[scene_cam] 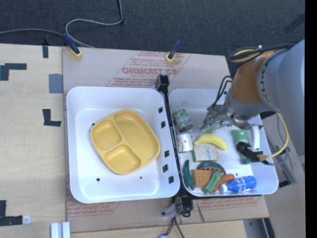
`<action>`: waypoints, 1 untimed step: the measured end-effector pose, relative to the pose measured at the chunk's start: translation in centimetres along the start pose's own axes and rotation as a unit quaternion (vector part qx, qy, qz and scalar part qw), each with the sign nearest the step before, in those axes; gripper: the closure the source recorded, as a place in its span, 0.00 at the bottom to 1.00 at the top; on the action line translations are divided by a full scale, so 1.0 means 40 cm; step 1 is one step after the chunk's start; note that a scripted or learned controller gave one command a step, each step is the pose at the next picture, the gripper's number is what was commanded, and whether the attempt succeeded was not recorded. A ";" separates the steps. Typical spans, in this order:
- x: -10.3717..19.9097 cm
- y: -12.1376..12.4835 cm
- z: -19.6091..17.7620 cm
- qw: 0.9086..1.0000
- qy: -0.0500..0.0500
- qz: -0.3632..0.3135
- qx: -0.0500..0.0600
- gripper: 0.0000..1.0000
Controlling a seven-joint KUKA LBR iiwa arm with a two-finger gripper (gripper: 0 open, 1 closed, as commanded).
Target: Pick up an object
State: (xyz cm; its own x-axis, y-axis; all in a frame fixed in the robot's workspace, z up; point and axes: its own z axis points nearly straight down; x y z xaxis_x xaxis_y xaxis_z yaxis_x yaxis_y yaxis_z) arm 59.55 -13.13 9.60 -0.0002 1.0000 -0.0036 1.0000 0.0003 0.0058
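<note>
Gripper (212, 120) low in right bin (224, 94); grip state cannot be told. Curved, smooth yellow banana (212, 142) just below it. Ridged green can (181, 119) to its left. Further left, glossy yellow compartment tray (125, 141) in left bin (81, 133). Cardboard-covered table (143, 71) beneath.

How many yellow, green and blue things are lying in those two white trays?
Yellow: 2, the divided plate and the banana
Green: 3, the can, the block and the vegetable
Blue: 1, the bottle
Total: 6
</note>
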 end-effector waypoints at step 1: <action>0.000 0.000 0.000 1.000 0.000 0.000 0.000 0.00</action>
State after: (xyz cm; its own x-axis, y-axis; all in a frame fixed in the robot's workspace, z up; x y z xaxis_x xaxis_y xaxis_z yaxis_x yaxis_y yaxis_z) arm 59.54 -13.12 9.58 -0.0004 1.0000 -0.0034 1.0000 0.0004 0.0055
